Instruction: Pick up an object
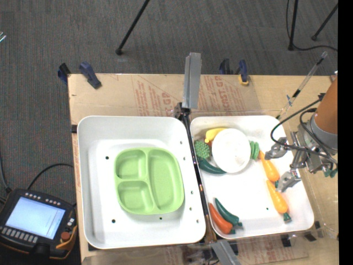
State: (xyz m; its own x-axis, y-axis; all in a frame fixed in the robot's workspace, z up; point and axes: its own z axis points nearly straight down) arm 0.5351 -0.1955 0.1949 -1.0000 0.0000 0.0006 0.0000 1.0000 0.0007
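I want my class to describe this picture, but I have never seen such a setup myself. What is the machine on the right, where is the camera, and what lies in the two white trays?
The picture comes from one camera fixed above a bench, looking down at a slant. The machine entering from the right is a robot arm; at its end is a gripper with two metal jaws, here spread apart with nothing between them.

On the bench sit two shallow white bins. The left bin holds a green divided plate. The right bin holds toy food: a white round plate, two orange carrots near the gripper, a yellow piece beside the plate, and orange and green vegetables at the front edge.

The arm's job is to pick one object up.
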